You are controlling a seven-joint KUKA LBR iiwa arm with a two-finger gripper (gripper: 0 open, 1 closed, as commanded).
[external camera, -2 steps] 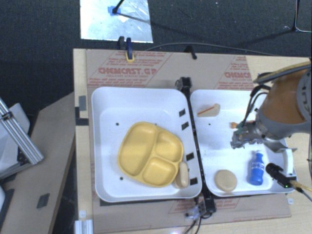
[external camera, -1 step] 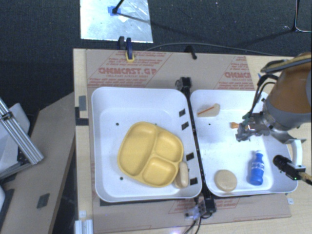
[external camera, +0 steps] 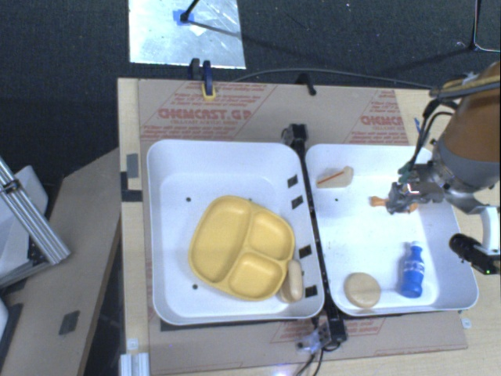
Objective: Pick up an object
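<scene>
- I see the bench [external camera: 156, 100] carrying two white bins side by side: the left bin [external camera: 176, 171] and the right bin [external camera: 454, 292].
- The arm [external camera: 473, 135] comes in from the right, over the right bin's upper right part.
- A yellow divided plate [external camera: 241, 247] lies tilted in the left bin and takes up most of its floor.
- A tan oblong piece [external camera: 293, 280] sits against the plate's lower right edge.
- A round beige disc [external camera: 363, 289] rests near the right bin's front wall.
- A blue bottle [external camera: 412, 270] lies just right of the disc.
- A pale wedge with an orange edge [external camera: 335, 177] lies near the right bin's back left corner.
- The gripper [external camera: 405, 197] hangs over the right bin's middle; I cannot tell how its jaws stand.
- A small orange item [external camera: 378, 202] lies just left of the gripper, touching or nearly so.
</scene>
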